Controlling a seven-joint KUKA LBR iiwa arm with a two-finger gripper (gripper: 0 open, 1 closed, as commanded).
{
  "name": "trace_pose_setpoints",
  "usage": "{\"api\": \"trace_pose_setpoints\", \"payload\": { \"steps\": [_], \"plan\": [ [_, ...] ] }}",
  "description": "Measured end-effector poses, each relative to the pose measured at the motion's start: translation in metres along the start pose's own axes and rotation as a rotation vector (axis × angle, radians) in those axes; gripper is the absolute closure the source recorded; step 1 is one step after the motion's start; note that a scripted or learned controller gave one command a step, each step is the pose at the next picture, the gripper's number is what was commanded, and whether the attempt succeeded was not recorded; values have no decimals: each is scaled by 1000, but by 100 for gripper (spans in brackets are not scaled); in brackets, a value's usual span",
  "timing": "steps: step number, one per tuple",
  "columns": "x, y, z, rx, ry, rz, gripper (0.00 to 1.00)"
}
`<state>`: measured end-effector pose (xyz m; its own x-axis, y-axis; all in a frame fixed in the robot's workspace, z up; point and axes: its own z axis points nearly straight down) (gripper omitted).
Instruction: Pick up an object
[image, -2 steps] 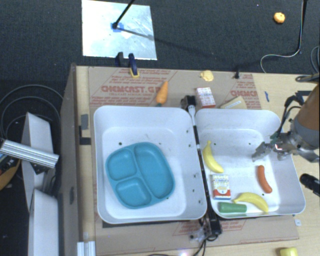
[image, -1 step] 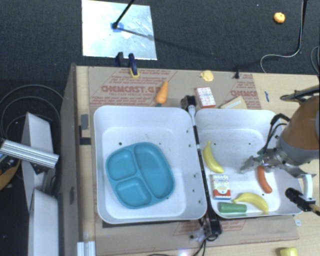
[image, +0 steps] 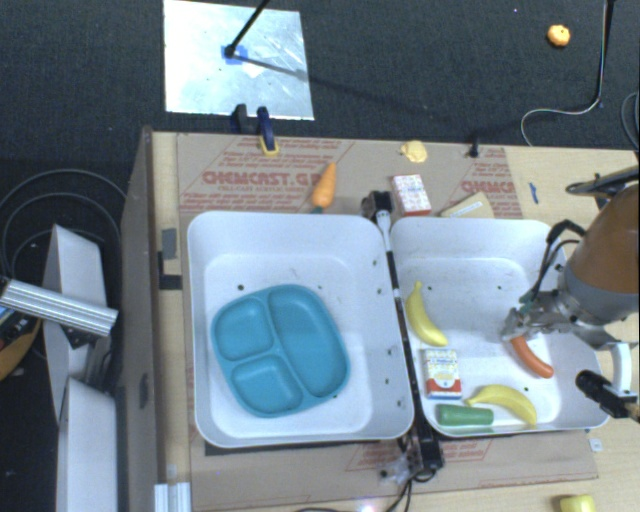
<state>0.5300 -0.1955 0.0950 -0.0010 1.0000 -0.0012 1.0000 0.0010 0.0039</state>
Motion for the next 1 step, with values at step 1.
{"api": "trace_pose_setpoints", "payload": {
  "steps": [1],
  "plan": [
    [78, 64, -79, -8, 1, -12, 100]
  ]
}}
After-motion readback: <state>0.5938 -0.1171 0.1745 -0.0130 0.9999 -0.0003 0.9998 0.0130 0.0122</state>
